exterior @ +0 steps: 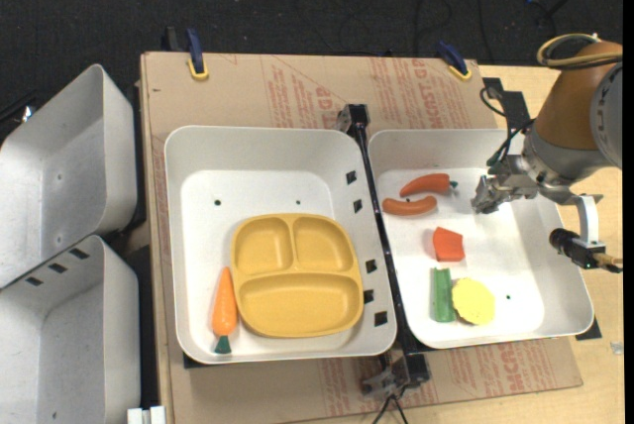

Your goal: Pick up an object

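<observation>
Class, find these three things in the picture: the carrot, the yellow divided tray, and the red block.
carrot (225,302), camera view, middle of its orange body.
yellow divided tray (297,311), camera view, floor of its largest compartment.
red block (448,245), camera view, centre of its top face.

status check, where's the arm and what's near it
End effector low in right bin, nothing seen held. Two sausages just left of it. Path unobstructed.

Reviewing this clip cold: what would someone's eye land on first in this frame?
Probably the yellow divided plate in the left bin, with an orange carrot lying along its left side. Next, the colourful cluster in the right bin: two sausages, a red block, a green stick and a yellow disc. The gripper hangs at that bin's upper part, right of the sausages.
</observation>
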Available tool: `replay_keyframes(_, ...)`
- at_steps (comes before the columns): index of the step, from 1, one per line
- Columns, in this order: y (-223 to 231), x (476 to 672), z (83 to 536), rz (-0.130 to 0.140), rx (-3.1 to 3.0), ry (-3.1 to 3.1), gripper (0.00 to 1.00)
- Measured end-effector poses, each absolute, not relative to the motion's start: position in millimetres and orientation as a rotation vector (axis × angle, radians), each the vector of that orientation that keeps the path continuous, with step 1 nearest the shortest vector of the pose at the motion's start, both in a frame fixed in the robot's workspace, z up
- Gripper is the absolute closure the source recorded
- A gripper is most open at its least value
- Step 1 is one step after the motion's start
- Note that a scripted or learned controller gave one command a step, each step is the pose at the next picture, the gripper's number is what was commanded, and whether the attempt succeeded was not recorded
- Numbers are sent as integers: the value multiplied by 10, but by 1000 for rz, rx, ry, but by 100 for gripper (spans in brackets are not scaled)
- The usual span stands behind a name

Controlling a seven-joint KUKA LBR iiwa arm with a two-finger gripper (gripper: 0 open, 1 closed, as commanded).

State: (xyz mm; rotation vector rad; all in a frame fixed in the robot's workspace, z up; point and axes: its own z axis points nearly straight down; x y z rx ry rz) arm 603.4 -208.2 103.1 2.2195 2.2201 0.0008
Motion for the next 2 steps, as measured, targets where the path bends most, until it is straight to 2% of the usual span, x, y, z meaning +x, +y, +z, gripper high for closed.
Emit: replay_keyframes(2,-2194,6087,2124,4,2217,2218,100)
